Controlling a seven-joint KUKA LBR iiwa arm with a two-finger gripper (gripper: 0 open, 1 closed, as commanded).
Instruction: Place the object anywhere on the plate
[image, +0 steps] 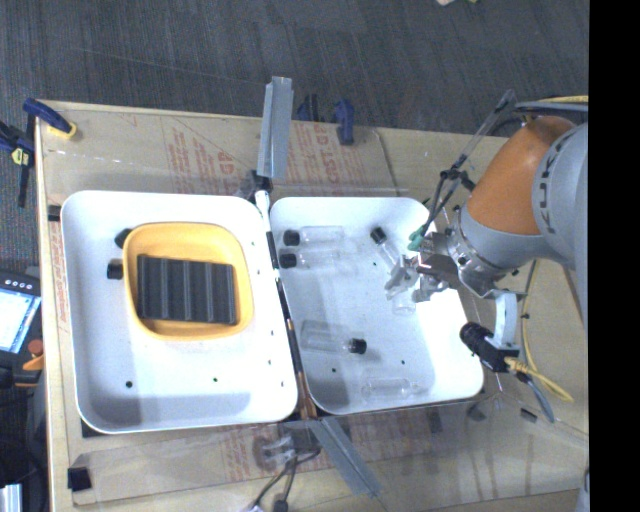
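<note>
The gripper (408, 282) hangs over the right part of the right bin (440, 375), in the centre right of the frame. I cannot tell its state, because the metal parts and the clear things below it blend together.

Several clear vials lie in this bin: one at the upper middle (318, 238), one lower (332, 341), one near the bottom edge (385, 385), and perhaps one just under the gripper, where the shape is too blurred to be sure.

The plate (187, 280), yellow with a dark ribbed middle, sits in the left bin (170, 400), well apart from the gripper.

The risk, in my judgement: a vial is smooth and round, so it may roll or slip out during the grasp. It could also fall on the way across the wall between the bins.
</note>
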